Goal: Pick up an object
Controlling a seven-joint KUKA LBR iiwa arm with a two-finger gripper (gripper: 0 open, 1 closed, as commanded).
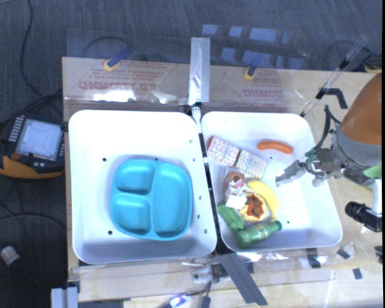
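The right bin [308,236] holds a heap of small objects. An orange sausage [274,147] lies near its back wall. Two patterned packets [223,151] [252,163] lie side by side left of it. Below them are a yellow banana [265,194], a red and yellow food toy [251,206], a brown packet [234,183] and a green bottle [257,233] on its side. My gripper [283,177] hangs over the bin's right half, pointing left, just right of the banana and below the sausage. Nothing is seen held in it.
A blue divided plate [151,197] lies in the left bin [90,133]. A metal divider [199,69] runs between the bins at the back. A handheld device [32,146] sits on the floor to the left.
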